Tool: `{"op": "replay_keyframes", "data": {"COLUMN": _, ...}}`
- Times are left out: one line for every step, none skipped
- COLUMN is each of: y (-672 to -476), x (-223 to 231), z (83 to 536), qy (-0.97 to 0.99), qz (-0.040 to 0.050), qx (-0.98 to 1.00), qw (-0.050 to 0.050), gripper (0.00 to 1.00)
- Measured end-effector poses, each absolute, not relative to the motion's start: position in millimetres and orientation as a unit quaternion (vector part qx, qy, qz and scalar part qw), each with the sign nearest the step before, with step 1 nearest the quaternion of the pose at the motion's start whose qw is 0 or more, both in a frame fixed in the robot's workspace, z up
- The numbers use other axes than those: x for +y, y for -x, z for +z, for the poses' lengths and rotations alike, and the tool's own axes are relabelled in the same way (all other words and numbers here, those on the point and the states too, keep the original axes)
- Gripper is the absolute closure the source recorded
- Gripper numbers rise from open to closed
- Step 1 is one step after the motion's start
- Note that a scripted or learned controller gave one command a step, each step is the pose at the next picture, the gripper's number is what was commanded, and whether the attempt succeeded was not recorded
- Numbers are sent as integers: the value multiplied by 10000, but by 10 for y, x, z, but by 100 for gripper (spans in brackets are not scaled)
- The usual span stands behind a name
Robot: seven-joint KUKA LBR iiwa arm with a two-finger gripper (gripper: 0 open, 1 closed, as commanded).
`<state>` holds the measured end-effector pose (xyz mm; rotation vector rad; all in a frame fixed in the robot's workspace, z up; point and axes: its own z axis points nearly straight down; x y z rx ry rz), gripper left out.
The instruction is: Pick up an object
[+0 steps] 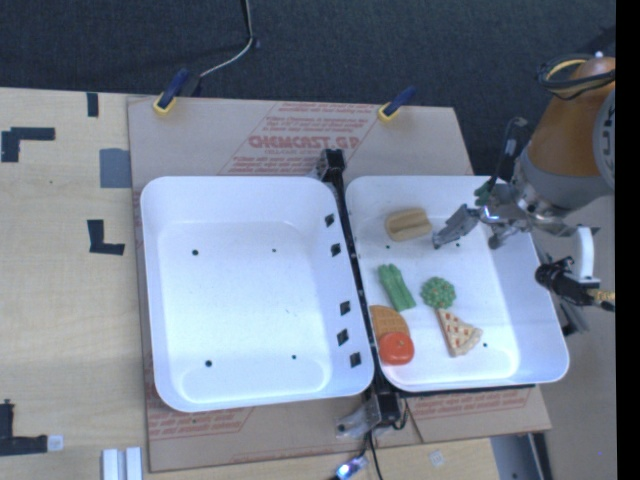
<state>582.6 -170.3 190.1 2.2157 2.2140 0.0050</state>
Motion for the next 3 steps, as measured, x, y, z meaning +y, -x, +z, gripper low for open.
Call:
{"op": "replay_keyframes", "data": {"y": -6323, "x": -1428, "z": 810, "qy": -7056, "qz": -8, "qx": 7086, "qw": -5, "gripper": 0}}
{"op": "replay_keyframes", "data": {"y": -6271, "x": -2096, "z": 863, "qy": -7079, "qz": 0, "qx": 7064, "qw": 23, "gripper": 0}}
{"op": "replay_keyframes", "data": {"y": -5405, "x": -1640, "z": 861, "qy": -7072, "qz": 1, "qx": 7070, "qw": 2, "gripper": 0}}
